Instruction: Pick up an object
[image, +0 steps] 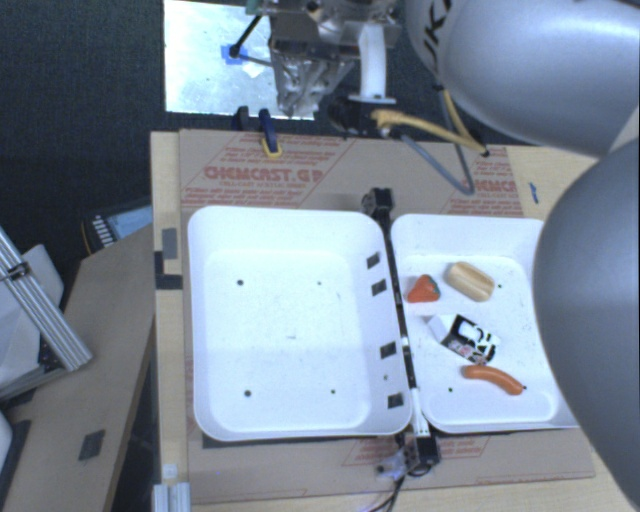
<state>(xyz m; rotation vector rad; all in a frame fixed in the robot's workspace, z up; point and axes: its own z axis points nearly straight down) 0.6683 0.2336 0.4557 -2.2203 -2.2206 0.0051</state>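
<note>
Gripper (300, 85) sits at top of frame, above the far edge of the bench, well away from both bins; finger state cannot be told, nothing visibly held. Grey arm (560, 120) fills the right side and covers part of the right bin (520, 410). Left bin (280, 320) is beside it, edges touching. Right bin holds four items: a tan bread roll (470, 281), a black-and-white packet (468, 338) near the middle, an orange sausage-shaped piece (493, 379) just below it, and a small orange-red wedge (424, 290) near the divider.
</note>
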